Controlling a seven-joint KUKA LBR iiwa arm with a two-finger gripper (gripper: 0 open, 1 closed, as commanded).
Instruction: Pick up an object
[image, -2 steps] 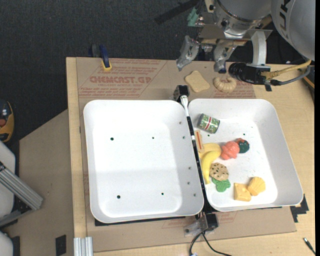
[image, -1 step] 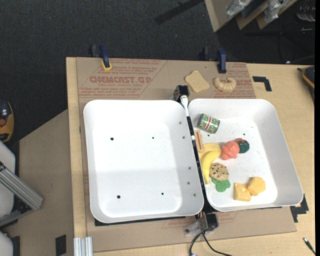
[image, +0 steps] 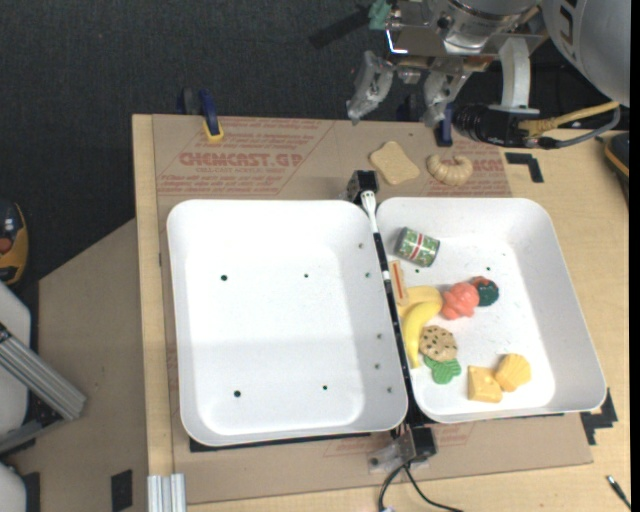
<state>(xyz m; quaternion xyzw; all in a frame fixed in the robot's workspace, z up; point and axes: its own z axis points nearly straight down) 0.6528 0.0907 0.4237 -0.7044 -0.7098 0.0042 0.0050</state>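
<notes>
My gripper (image: 403, 92) hangs high at the top of the camera view, above the board behind the bins, its two fingers spread apart with nothing between them. The right bin (image: 535, 250) holds several toy foods: a green can (image: 417, 246), a yellow banana (image: 418, 310), a red strawberry (image: 462, 299), a dark green piece (image: 487, 291), a cookie (image: 437, 343), a green leafy piece (image: 445, 370), a cheese wedge (image: 484, 384) and an orange-yellow piece (image: 513, 371). All lie well below and in front of the gripper.
The left bin (image: 270, 320) lies beside the right one. Behind the bins on the cardboard lie a tan bread slice (image: 393, 162) and a beige ring-shaped pastry (image: 449, 167). A blue-yellow clamp (image: 210, 115) grips the board's back left. Cables run at the upper right.
</notes>
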